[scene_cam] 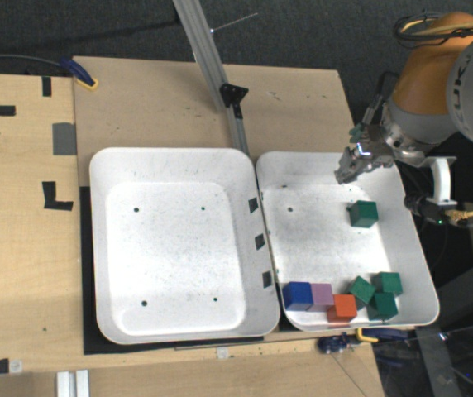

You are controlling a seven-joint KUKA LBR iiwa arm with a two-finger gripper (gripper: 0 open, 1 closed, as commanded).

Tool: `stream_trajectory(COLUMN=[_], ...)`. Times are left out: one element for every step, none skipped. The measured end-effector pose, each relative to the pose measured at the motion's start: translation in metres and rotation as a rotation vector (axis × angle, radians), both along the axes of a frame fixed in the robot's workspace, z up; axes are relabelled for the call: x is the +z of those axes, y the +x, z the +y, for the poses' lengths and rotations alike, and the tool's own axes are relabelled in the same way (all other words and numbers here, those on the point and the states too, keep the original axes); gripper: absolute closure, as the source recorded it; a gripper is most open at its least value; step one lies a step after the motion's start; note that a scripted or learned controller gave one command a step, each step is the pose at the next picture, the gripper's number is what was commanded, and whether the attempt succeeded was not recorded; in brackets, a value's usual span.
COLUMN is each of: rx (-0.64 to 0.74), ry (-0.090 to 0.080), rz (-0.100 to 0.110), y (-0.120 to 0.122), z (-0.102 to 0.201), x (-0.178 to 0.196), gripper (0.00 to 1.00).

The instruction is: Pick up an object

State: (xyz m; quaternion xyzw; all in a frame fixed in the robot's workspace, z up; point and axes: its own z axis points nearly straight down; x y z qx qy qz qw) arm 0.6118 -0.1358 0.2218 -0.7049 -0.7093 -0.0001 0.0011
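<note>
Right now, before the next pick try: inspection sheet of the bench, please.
Surface: wooden bench with black tape marks; left bin and right bin side by side.
Job's things: all in the right bin. Lone green block near the far side; at the near edge a blue block, purple block, orange block and three green blocks bunched together.
Clutter: blue clamp on the bench's far edge.
Gripper: gripper over the right bin's far edge, beyond the lone green block, nothing seen between its fingers.
Cables: black cable by the clamp.
Surroundings: metal rail slanting over dark carpet.
</note>
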Motion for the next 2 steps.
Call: stream_trajectory(rx=[0.0, 0.0], ry=[0.0, 0.001], rz=[0.001, 0.002], y=[-0.008, -0.017], z=[0.054, 0.111], x=[-0.01, -0.016], gripper=[1.0, 1.0])
